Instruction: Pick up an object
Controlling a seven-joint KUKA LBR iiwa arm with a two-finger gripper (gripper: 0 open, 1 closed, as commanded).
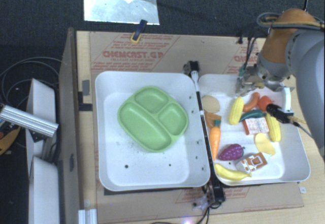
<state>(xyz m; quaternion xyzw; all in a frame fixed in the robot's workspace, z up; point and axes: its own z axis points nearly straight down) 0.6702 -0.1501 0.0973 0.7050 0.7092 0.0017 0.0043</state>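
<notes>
Toy food pieces crowd the right white bin (297, 167), while the left white bin (109, 131) carries a green plastic plate (152, 118) with three compartments, lying flat near its middle. Both bins sit side by side on a cardboard sheet (127, 53) covering the table. In the right bin, an orange toy carrot (215, 138) lies along the left wall, with a purple bunch of grapes (230, 152) just beside it and a yellow banana (231, 172) at the near edge. Further right lie a yellow corn cob (236, 110), an orange sausage (251, 101), a small red-and-white carton (255, 125) and a second yellow cob (274, 127). Above the bin's far right corner hangs the gripper (247, 84); whether it is parted or closed I cannot tell.
</notes>
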